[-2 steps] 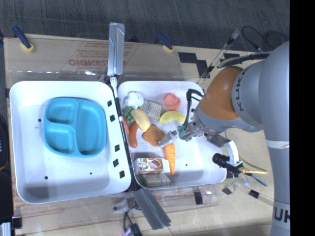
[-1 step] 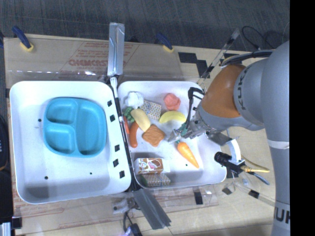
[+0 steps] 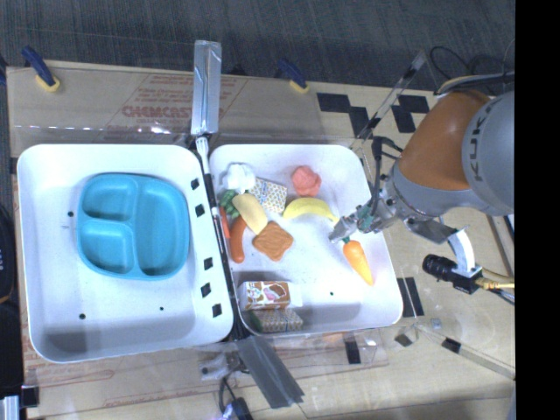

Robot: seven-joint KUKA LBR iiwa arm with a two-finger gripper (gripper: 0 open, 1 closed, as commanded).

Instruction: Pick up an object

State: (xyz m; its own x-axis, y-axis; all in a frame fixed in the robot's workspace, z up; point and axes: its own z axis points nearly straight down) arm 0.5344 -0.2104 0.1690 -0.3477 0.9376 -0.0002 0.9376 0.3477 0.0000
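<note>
The right bin (image 3: 372, 296) holds toy food: a carrot (image 3: 358, 261) near its right wall, a yellow banana (image 3: 308, 208), a pink round piece (image 3: 305, 180), an orange waffle-like piece (image 3: 273, 241), a pale yellow corn-like piece (image 3: 248, 212), a red-orange sausage (image 3: 235, 241), a white piece (image 3: 237, 178) and a small brown carton (image 3: 265, 295). My gripper (image 3: 348, 228) reaches in from the right and hangs just above the carrot's top end, right of the banana. Nothing shows between its fingers.
The left bin (image 3: 44, 313) holds a blue divided tray (image 3: 135, 224). A checkered packet (image 3: 271, 194) lies under the corn-like piece, and another patterned packet (image 3: 278, 321) lies at the right bin's front wall. A divider (image 3: 210, 226) runs between the bins.
</note>
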